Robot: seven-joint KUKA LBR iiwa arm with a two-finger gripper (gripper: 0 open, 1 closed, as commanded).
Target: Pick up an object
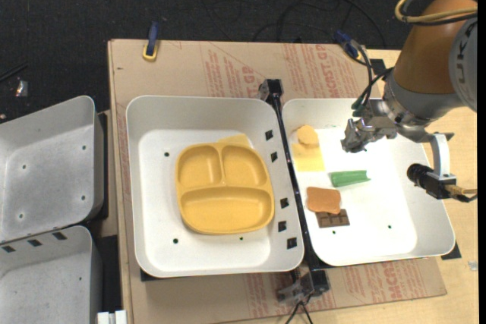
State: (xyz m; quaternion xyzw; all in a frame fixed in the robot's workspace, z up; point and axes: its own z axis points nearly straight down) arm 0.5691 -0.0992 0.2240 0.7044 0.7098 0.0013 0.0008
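The gripper (357, 134) hovers in the right bin (433, 228), above a green piece (349, 178); whether it is spread or pressed together, I cannot tell. An orange slice (323, 199) and yellow block (307, 155) crowd close, so a descent may nudge neighbours or close on nothing.

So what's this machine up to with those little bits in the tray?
A robot arm reaches in over the right bin, trying to pick something up. Its end effector hangs above the bin floor, near a small green piece, with nothing visibly held. Also lying there: a yellow sheet with a round orange piece, a toast-like slice and a brown block. The left bin holds a yellow divided plate.
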